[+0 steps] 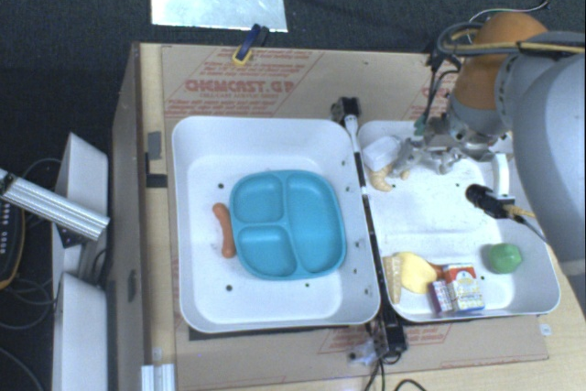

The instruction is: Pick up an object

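My gripper (404, 162) hangs low over the far left corner of the right bin (430, 211), reaching in from the right. Just left of it lies a white lump (377, 155), with a small pale yellow piece (381, 183) beside it. Whether either touches the gripper is unclear. Along the near side of this bin sit a yellow wedge-shaped thing (412, 272), a red and white box (458, 287) and a green ball-like thing (503, 257). In the left bin (197, 197) lie a blue divided plate (287, 223) and an orange sausage (224, 229) against its left side.
A black divider rail (360, 188) runs between the two bins. The bench board (247, 82) stretches behind them, with a yellow and blue clip (249, 44) at its far edge. A metal bar (53, 201) juts in at the left.
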